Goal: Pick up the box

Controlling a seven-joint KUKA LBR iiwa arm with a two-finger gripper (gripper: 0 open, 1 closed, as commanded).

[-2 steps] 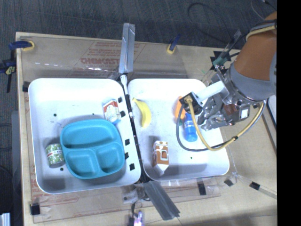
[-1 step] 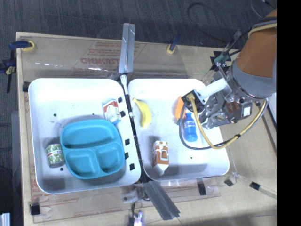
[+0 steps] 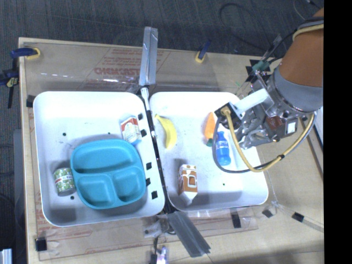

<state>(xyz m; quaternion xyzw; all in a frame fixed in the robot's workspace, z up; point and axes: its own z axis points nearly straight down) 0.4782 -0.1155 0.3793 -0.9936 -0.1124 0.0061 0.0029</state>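
Your arm sits over the right bin's 3 o'clock side; the box stands apart near the bin's 6 o'clock edge.

You can see the gripper (image 3: pixel 237 126) low in the right bin (image 3: pixel 247 194), close beside the blue bottle (image 3: pixel 222 149) and the orange carrot-like piece (image 3: pixel 209 126), but you cannot tell whether its grasp is spread or pressed together, as wrist hardware and a yellow cable (image 3: pixel 250 164) crowd it. The box (image 3: pixel 187 181), a brown-and-white carton, stands upright, well apart from the gripper toward 7 o'clock of it. A banana (image 3: pixel 167 131) lies by the divider at the bin's 10 o'clock. In the left bin (image 3: pixel 49 106) you have a blue divided tray (image 3: pixel 108 172), a small can (image 3: pixel 64 181) at its 9 o'clock and a red-and-white carton (image 3: pixel 130 128) at its 1 o'clock.
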